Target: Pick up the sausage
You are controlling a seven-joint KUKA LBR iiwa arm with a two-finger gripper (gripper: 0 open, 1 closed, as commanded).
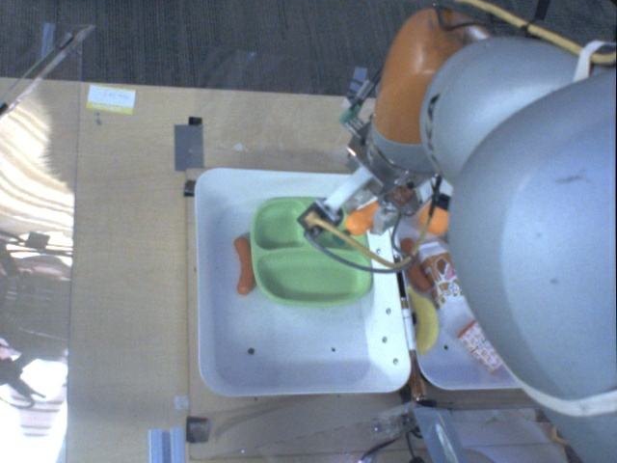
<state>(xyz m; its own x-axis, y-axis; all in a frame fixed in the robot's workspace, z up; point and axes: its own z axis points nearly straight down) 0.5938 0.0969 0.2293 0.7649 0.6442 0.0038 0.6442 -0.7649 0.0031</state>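
There are two white bins. The left bin [289, 345] holds one green plate [308, 273] that is split into parts. One sausage [244, 263] lies on the bin floor, just beside the left edge of the plate. It is reddish orange, and nothing is on top of it.

The claw [386, 199] hangs over the far right corner of the left bin, well apart from the sausage. The big grey arm [521, 220] hides it, so I cannot tell if the claw is wide or narrow.

One small orange thing [359, 220] lies near the claw. A second orange thing [436, 220] is in the right bin [436, 367]. That bin also has one yellow banana [424, 321] and two packets [443, 278] with red and white print. The print is too blurry to read.

One yellow sticker [111, 97] is on the bench [125, 258]. Its writing is too small to read.
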